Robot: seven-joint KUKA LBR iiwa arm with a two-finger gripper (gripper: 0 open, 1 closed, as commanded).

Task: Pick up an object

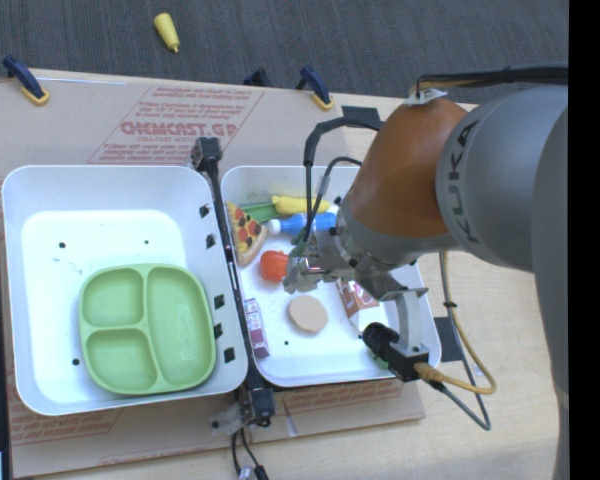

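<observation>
Cabling in yellow trailed off the near side of the arm, over the front corner of the right bin. Beside it on the tabletop, the left bin held a green divided plate lying flat toward its front. In the right bin, nearest me, a round tan disc lay on the floor, with a small brown-and-white packet just to its right, partly under the arm.

A little farther in, the gripper hung low over the middle of the right bin, just beside a red tomato toy on its left. Whether it was spread or pinching anything, I could not tell from my screen; the wrist hid too much.

Behind that lay a pizza slice toy against the bin's left wall, then a blue piece, a yellow banana-like toy and a green piece near the back wall.

Beyond the bins ran printed cardboard, held by blue clamps. On the carpet past it lay a small yellow object.
</observation>
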